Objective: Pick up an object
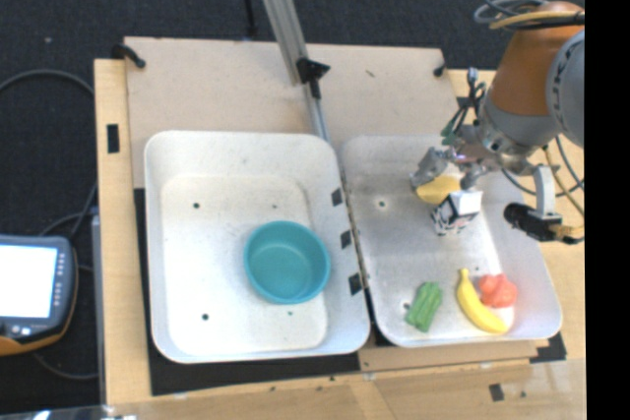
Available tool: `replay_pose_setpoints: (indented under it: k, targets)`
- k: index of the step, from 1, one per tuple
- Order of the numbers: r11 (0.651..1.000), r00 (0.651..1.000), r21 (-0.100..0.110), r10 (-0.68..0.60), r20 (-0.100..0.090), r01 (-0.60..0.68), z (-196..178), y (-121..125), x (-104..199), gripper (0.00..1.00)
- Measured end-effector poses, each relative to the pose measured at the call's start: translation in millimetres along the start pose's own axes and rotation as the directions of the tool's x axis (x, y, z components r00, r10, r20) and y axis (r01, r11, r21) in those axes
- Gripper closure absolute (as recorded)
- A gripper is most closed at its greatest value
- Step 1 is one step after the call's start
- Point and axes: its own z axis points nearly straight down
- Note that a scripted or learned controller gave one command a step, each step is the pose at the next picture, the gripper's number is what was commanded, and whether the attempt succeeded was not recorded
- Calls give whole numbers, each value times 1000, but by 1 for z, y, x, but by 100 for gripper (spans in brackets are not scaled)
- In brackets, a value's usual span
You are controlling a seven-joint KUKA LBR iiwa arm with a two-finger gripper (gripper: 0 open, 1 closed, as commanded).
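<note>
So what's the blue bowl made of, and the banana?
The blue bowl looks like smooth plastic: one even teal colour, soft sheen. The banana seems a toy, probably plastic or rubber: very bright, uniform yellow. Hard to tell for sure from here.

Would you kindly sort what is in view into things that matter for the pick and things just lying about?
Job in hand:
gripper
yellow object under the gripper
small white box
yellow banana
red-orange toy
green toy

Lying about:
teal bowl in the left white bin
handheld screen
</note>
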Motion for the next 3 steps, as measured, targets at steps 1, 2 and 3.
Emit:
replay_pose_setpoints:
  k: [1, 2, 3]
  targets:
    - [1000, 1000, 0, 0, 0, 0, 63, -4, -1, 0]
    - [1000, 1000, -9, 5, -1, -5, 48, -1, -1, 100]
    - [1000, 1000, -13, 4, 0, -4, -17, 2, -7, 100]
